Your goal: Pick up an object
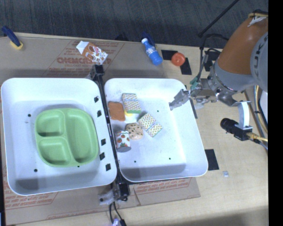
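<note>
Gripper (178, 99) is hovering over right bin (179, 166)'s right rim, finger state unreadable. Patterned block (150, 124) is lying apart from the cluster: best target, descend centred.

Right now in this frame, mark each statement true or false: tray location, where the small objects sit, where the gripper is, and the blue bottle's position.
1. The green divided tray lies in the left bin. True.
2. The small objects cluster in the right bin. True.
3. The gripper hangs over the left bin. False: it is at the right bin's right rim.
4. The blue bottle lies inside a bin. False: it lies on the cardboard behind them.
</note>
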